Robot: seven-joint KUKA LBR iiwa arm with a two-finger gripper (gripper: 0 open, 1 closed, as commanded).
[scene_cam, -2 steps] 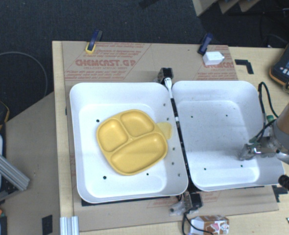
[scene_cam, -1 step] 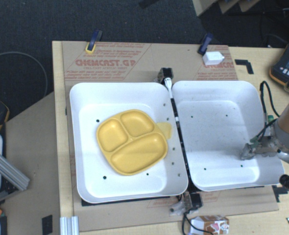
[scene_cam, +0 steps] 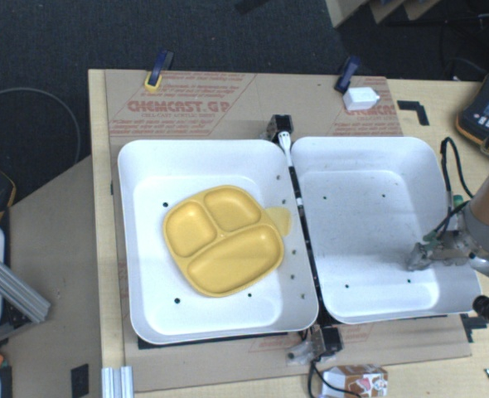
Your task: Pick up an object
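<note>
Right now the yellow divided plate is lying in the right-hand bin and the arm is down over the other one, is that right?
Not quite. The camera view shows the yellow divided plate in the left-hand bin. The arm is down over the other one, the right-hand bin, near its right edge.

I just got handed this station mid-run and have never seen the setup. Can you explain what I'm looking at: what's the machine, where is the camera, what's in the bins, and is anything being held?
One fixed camera looks down at a slant on a bench with two shallow white bins side by side. The left bin holds a yellow divided plate with three compartments, lying flat near the middle. The machine is a single robot arm reaching in from the right edge; its gripper sits low over the right bin, near that bin's right side. I see nothing between its fingers, so nothing is held yet. The job is to pick up an object, and the plate lies in the other bin, well apart from the gripper.
</note>
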